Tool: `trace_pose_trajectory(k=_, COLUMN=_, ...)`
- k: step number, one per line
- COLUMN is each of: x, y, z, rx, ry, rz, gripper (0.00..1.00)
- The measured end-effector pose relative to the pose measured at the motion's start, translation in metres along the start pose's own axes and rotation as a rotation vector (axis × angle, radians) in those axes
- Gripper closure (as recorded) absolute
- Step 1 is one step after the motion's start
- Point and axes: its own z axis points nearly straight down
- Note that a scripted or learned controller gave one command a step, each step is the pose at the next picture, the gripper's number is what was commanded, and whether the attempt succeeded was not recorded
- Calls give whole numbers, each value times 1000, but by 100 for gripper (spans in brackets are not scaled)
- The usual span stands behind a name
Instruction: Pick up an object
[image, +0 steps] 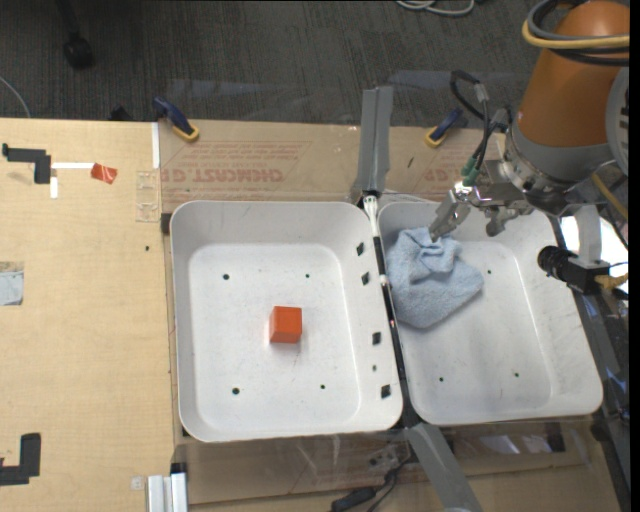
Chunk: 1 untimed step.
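The arm's gripper (443, 226) is pinching the top of a light blue cloth (431, 277) in the right bin (520, 390). The cloth is bunched up into a peak where the fingers grab it, and the rest spreads out on the bin floor by the left wall. It looks soft and wrinkly. A small orange-red block (286, 325) sits in the middle of the left bin (210, 400), well apart from the gripper. The cardboard (270, 165) behind the bins has red upside-down letters I cannot read for sure.
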Motion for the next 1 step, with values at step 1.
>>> trace_pose_trajectory(k=1, x=33, y=-15, z=10, rx=3, ry=-1, rz=318, gripper=0)
